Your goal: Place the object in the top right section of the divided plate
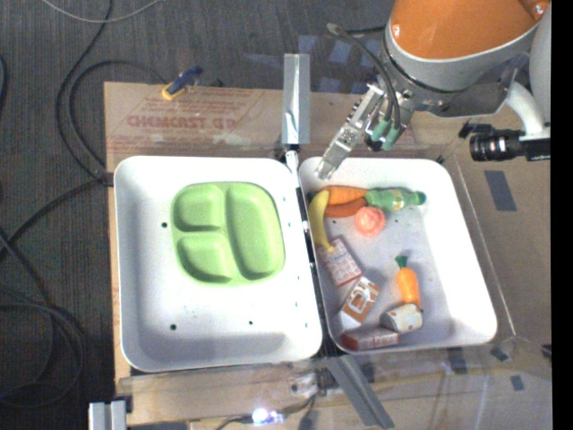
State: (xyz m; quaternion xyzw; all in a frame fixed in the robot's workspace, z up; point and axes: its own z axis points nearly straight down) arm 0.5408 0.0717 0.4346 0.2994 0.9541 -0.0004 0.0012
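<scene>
A green divided plate (228,231) lies in the left white bin (143,312), with two small sections on its left and one long section on its right, all bare. My gripper (330,160) hangs over the back left corner of the right bin (470,267), tilted down to the left. It is just above an orange carrot-like piece (346,195) and a yellow banana (318,219). I see nothing held in it. Beside those lie a green bottle (395,198) and a pink round piece (369,220).
Nearer the front of the right bin are a small carrot (407,284), a few small cartons (359,299) and a flat red box (370,339). The rims of the two bins meet in a ridge (307,267) between them. Cables run along the floor at left.
</scene>
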